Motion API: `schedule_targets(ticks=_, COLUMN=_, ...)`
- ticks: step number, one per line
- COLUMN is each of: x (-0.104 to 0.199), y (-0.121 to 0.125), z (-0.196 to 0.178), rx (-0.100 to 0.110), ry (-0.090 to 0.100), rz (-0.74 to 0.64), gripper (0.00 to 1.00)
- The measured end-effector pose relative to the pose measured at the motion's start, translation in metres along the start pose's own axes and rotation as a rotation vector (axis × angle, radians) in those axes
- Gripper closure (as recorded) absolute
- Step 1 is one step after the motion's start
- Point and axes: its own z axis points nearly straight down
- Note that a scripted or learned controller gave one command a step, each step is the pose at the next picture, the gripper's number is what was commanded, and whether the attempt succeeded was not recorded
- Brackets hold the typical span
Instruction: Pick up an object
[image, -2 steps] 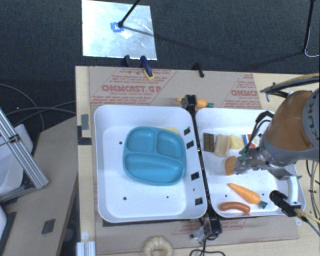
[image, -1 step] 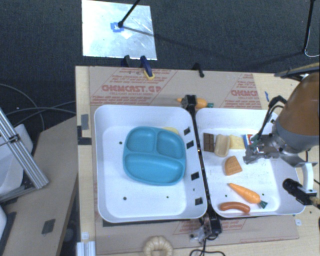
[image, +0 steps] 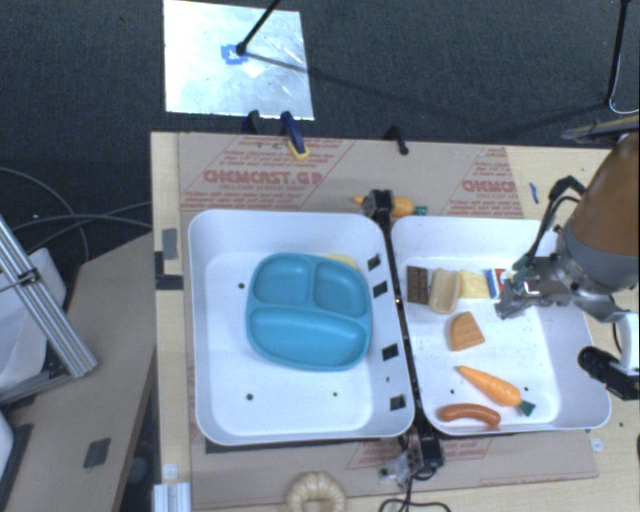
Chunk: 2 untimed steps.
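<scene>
- The gripper (image: 512, 300) hovers low in the right bin (image: 575, 400), beside a blue-striped packet (image: 494, 282) (grip width: I cannot tell).
- Approach stage; next, settle onto one item, perhaps the bread wedge (image: 465, 331).

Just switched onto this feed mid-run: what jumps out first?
A blue divided plastic plate dominates the left white bin. The right white bin holds toy food: an orange carrot, a red sausage and a tan bread wedge. The grey arm's gripper hovers at that bin's upper right.

Bench (image: 170, 330) under two white bins (image: 225, 400)
</scene>
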Motion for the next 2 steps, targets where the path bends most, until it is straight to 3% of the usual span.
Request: schedule_targets(ticks=2, x=0.116, y=0.036, z=0.007, rx=0.004, ry=0.003, rz=-0.007, gripper=1.00)
